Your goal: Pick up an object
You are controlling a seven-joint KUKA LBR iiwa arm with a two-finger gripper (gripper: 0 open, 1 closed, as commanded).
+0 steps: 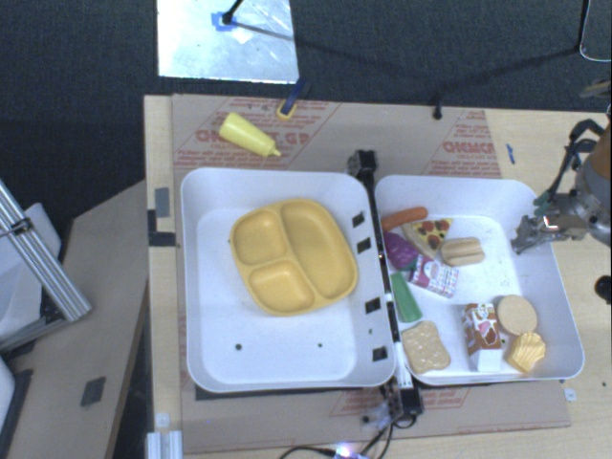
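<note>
The right bin (pixel 507 208) holds several toy foods: a hot dog sausage (pixel 404 218), a pizza slice (pixel 429 231), a bun (pixel 462 251), a purple item (pixel 400 252), a patterned packet (pixel 435 277), a green piece (pixel 405 297), a cracker (pixel 425 345), a small carton (pixel 482 333), a round cookie (pixel 516 314) and a yellow ridged piece (pixel 527 351). My gripper (pixel 535 232) hangs at the right bin's far right rim, clear of all the foods, with nothing seen between its fingers.
The left bin (pixel 215 342) carries a yellow three-compartment plate (pixel 292 254). A yellow mustard bottle (pixel 248 134) lies on the cardboard behind the bins. A shiny metal sheet (pixel 228 27) sits at the back. Black clips line the divider between bins.
</note>
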